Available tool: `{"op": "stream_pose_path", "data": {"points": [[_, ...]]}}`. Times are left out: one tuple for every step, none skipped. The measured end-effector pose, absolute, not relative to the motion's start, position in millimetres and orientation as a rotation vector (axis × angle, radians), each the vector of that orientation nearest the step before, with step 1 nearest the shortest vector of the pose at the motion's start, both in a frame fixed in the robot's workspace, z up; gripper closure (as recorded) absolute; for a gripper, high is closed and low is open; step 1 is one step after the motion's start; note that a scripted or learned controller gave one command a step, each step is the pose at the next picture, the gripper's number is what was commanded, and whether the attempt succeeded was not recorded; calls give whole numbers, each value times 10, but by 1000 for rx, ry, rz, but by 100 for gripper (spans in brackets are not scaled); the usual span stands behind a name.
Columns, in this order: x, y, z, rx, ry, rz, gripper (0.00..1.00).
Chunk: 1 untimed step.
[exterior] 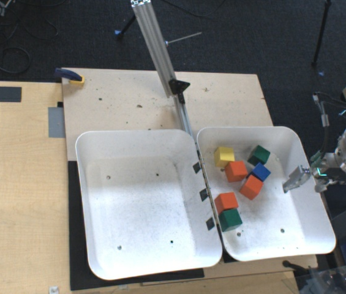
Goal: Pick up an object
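You had the gripper (297,179) hanging over the right bin (295,241) near its right wall, apart from the blocks; whether it was open or closed, I could not tell. Nothing sat between its tips. The blocks clustered in that bin's left half: yellow block (224,157), green block (259,155), blue block (260,172), and two orange ones touching them. They looked light, rigid and smooth-faced. The lower orange block (226,201) had freer sides, so you could have pinched two opposite flat faces squarely.
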<state>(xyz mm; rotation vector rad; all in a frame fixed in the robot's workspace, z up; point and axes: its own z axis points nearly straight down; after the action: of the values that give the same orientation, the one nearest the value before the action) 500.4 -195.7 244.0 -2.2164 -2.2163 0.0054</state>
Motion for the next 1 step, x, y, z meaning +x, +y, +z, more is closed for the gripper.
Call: {"op": "stream_pose_path", "data": {"points": [[5012, -1961, 2461, -2220, -2219, 1, 0]]}}
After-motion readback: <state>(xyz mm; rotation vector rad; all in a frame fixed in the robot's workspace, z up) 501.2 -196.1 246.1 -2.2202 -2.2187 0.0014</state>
